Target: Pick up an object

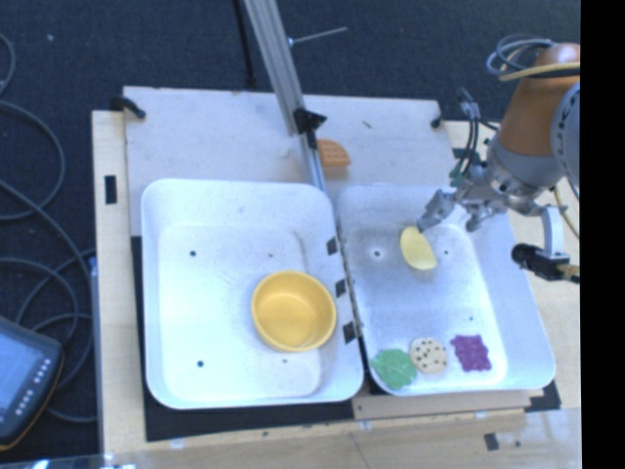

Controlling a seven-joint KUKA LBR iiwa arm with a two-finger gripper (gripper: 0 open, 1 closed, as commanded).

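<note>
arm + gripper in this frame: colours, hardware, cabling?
The arm shows a grey metallic wrist below a broad orange band. Light cables loop above the band, and thin dark wires run down to the gripper, a small grey metal unit with slim fingers.

End effector [451, 215] low, arm angled leftward

We are looking at a robotics lab: a grey arm [532, 125] with an orange band reaches over a bench [215, 125] bearing two white bins [176, 223], an aluminium rail [278, 62] rises from the bench's far edge, and loose cables [29, 164] cross the dark floor [117, 27].
</note>
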